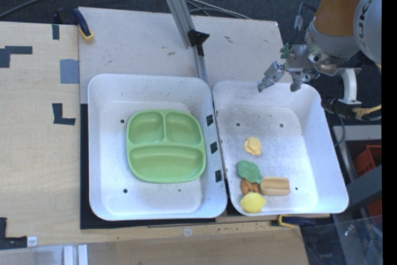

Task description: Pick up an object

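Several small toy foods lie in the right bin [310, 133]: a pale yellow piece [252, 146] near the middle, a green leafy piece [249, 170], an orange-brown piece [249, 186] beneath it, a tan hot-dog bun [275, 185] and a yellow lemon [252, 202] at the front. My gripper [282, 80] hangs over the bin's far rim, well above and behind the foods. Its two fingers stand apart with nothing between them.
The left bin [99, 152] holds a green divided plate [165, 146]. A slanted metal bar [180, 6] runs down to the wall between the bins. Cables lie on the dark floor behind the bench. A blue and yellow clamp [83, 24] sits at the back left.
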You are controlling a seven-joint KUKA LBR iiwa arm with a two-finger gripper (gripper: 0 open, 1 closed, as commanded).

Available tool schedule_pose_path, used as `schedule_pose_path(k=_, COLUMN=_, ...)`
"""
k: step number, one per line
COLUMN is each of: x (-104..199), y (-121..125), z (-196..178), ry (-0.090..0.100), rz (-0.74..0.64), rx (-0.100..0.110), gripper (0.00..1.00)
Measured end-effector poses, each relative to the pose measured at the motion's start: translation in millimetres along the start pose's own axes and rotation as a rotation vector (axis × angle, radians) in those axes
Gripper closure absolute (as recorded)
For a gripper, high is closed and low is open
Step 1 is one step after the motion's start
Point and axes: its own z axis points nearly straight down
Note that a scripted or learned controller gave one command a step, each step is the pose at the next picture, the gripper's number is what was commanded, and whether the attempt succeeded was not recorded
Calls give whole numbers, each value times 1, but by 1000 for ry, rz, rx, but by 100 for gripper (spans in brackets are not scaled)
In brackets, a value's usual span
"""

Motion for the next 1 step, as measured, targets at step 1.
schedule_pose_path(k=1, x=0, y=0, z=0, ry=0, rz=0, rx=0, gripper=0)
